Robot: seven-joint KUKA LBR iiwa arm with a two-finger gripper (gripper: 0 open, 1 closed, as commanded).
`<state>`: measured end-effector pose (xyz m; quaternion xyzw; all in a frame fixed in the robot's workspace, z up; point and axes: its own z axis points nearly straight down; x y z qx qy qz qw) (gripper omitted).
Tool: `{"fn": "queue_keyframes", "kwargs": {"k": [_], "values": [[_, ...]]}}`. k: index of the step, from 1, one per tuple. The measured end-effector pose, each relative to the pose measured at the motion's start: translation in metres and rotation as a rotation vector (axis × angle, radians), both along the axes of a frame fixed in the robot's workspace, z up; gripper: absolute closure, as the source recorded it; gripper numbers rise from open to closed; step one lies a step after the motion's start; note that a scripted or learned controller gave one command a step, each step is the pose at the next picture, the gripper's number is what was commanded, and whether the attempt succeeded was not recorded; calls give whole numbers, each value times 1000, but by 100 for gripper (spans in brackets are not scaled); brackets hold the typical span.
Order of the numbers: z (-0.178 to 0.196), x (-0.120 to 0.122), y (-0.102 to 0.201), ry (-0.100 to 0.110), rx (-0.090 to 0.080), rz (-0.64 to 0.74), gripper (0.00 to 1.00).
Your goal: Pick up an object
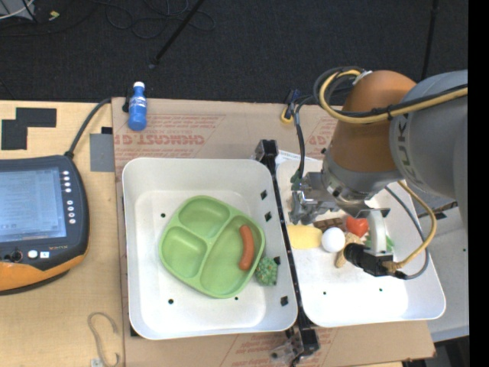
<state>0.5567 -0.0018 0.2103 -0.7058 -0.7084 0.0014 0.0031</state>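
Two bins, arm low over right one

Arm (397, 140) reaches in from right; gripper (309, 205) sits over right bin (382, 304), near its left wall. Can't tell gripper state, wrist hides it. Beside it in that bin: white ball (333, 240), red obj (357, 225), yellow flat piece (304, 238), brown bit (330, 222), all close together. Left bin (153, 304) holds green divided plate (199, 243) w/ a sausage (246, 247) on it, green bumpy obj (267, 271) touching plate's edge. Blue bottle (137, 107) lies on bench behind bins; tablet (38, 209) far left.

Blue bottle (137, 107), tablet (34, 209) beside bins
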Motion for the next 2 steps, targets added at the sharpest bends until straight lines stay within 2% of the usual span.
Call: {"fn": "queue_keyframes", "kwargs": {"k": [1, 2], "values": [[15, -27, 44, -1, 0, 1, 100], [13, -19, 71, -3, -1, -1, 100]]}}
